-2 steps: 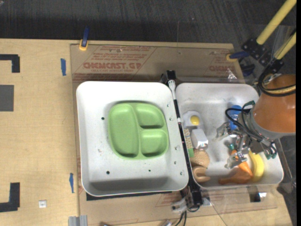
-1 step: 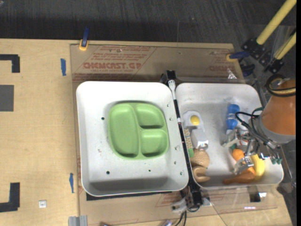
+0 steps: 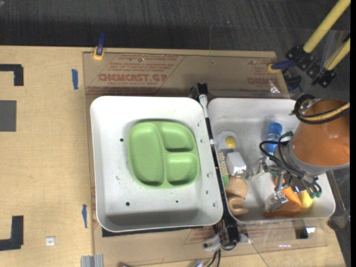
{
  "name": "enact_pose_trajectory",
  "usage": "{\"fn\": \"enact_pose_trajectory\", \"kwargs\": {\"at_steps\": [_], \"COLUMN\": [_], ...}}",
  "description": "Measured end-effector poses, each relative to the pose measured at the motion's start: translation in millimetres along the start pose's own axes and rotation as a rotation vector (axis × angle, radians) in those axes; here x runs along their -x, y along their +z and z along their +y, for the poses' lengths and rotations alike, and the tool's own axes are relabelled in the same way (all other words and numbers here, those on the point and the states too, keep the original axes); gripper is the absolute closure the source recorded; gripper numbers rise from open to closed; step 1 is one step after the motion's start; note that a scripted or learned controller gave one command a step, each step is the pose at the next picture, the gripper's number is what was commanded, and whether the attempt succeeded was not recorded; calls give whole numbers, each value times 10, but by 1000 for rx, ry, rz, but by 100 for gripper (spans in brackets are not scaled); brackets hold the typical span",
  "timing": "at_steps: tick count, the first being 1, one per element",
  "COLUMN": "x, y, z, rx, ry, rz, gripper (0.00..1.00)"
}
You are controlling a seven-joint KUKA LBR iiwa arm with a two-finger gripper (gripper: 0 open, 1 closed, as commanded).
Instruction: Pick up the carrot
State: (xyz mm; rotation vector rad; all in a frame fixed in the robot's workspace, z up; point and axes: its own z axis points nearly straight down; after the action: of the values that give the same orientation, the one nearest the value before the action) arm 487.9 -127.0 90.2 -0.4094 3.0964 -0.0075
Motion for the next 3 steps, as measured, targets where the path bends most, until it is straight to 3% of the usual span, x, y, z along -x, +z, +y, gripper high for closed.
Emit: {"fn": "enact_pose_trajectory", "kwargs": {"at_steps": [1, 2, 3], "x": [-22, 38, 35], "y": [9, -120, -115], "z": [-381, -374, -372], "rx": [1, -4, -3], "ry": [-308, -300, -299], "rz": [-7, -26, -25], "gripper": [0, 100, 0]}}
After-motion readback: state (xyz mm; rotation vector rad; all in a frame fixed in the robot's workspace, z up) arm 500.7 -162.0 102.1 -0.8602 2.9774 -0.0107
